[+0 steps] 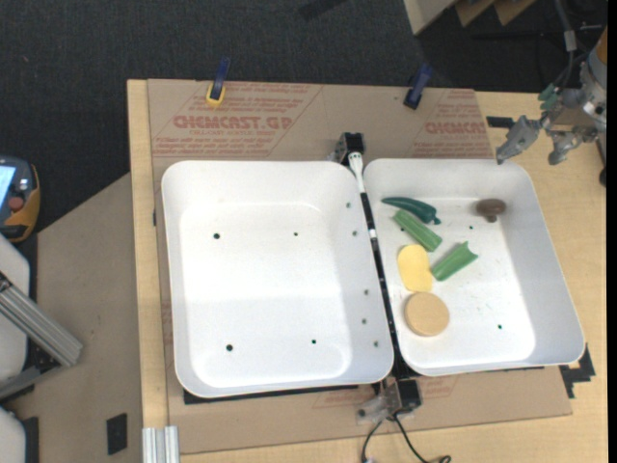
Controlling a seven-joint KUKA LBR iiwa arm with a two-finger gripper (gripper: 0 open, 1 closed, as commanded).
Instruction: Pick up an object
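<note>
Bench: brown board across the middle of the frame, carrying both bins; blue clamps at its top edge.
Left bin: centre-left of the frame, white, shallow, only small dark dots on its floor.
Right bin: centre-right, touching the left bin along a dark seam; every loose item lies in its left half and upper part.
Gripper: upper right of the frame, above and outside the right bin's top right corner; two fingers splay apart with clear space between them, so the jaws stand wide and hold nothing.
Tan disc: lowest item in the right bin, just below the yellow piece and touching it.
Yellow piece: rounded, near the seam, mid-height in the right bin.
Green block: slanted, just right of the yellow piece.
Green strip: slanted, above the yellow piece.
Dark green pod: curved, topmost of the cluster.
Brown lump: small, alone in the upper right of the right bin, nearest the gripper.
Progress: nothing is grasped; judging from this, the pick has not begun. Choosing an item, descending into the right bin, closing and lifting all remain.
</note>
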